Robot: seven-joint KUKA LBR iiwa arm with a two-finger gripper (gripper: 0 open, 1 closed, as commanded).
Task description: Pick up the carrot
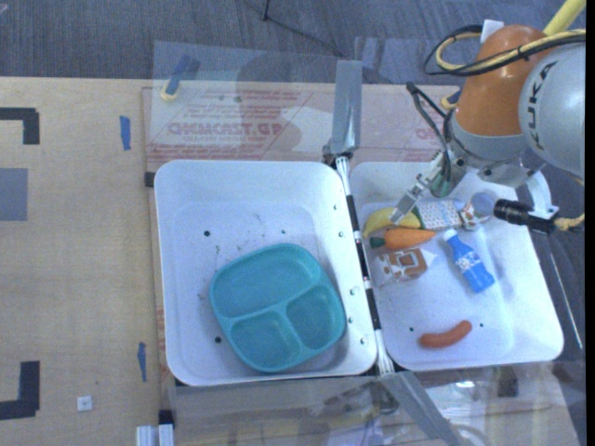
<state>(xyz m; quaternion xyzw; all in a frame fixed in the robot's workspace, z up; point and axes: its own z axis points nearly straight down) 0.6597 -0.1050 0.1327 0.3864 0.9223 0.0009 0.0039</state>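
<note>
Lying on its side near the left wall of the right bin (530, 342), the carrot (409, 238) is seen with its green stub pointing toward the divider between the two bins. It is judged to be a light, rigid toy with a smooth tapered body, likely to slide if pinched near the narrow tip; a hold across the thicker middle, at right angles to its length, is thought safest. A yellow item (379, 218) is tucked just behind it, and a small printed packet (402, 265) lies just in front, touching or nearly so, which leaves little room on either flank. A patterned box (439, 215), a blue bottle (468, 262) and a sausage (444, 334) are spread further out in the same bin, the sausage well apart. The jaws (405, 211) are poised just above and behind the carrot, close to the yellow item; whether they are spread or closed cannot be told, since they are seen as one thin dark shape. Nothing is shown held. The left bin (186, 193) carries a teal divided plate (277, 307). Much of the bin's far right corner is covered by the arm (548, 110), and the yellow item is partly hidden, so its identity is uncertain.
</note>
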